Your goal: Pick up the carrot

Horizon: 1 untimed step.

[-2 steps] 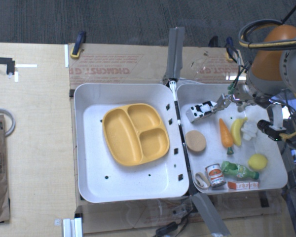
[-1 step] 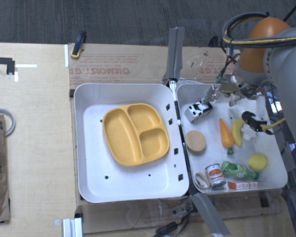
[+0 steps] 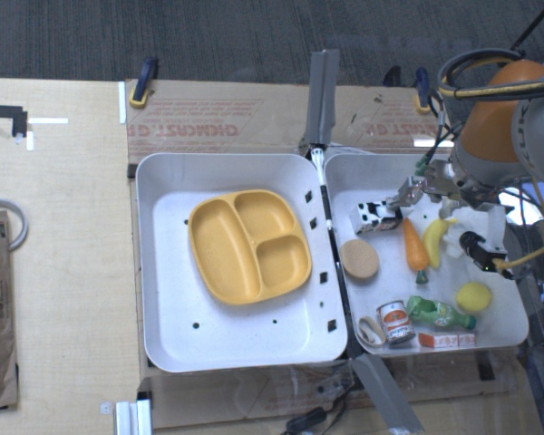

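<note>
Currently, my read:
step: approach; carrot (image 3: 415, 246) not yet grasped, I judge.
carrot: lies in right bin (image 3: 508, 333), between cookie (image 3: 360, 259) and banana (image 3: 434, 240).
tool (image 3: 415, 191): above the bin's far end, near the toy cow (image 3: 375, 214); can't tell its state.
next: shift over the carrot, descend, avoid the banana.
worktop (image 3: 54, 243): pale wood; left bin (image 3: 163, 333) has a yellow plate (image 3: 249, 246).

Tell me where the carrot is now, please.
The carrot lies in the right bin, between the round tan disc to its left and the banana to its right, below the gripper.
</note>
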Tool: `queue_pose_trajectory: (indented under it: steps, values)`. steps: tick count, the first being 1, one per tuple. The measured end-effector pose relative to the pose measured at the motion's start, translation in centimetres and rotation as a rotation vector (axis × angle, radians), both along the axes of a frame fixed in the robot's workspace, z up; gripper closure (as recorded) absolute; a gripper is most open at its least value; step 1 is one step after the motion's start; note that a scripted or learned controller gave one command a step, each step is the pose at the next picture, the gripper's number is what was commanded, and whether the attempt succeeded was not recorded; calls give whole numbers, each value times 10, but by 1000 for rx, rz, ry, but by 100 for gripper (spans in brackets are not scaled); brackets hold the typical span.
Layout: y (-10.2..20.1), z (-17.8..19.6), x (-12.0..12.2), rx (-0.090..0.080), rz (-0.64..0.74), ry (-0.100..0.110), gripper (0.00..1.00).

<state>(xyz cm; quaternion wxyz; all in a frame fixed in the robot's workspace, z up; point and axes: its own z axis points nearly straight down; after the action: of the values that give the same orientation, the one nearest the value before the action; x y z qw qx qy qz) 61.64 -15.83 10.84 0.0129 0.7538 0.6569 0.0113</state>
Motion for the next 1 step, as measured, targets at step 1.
queue_pose_trajectory:
  steps: [1]
  values:
    - [19, -1, -50, -6, 113, -1, 0]
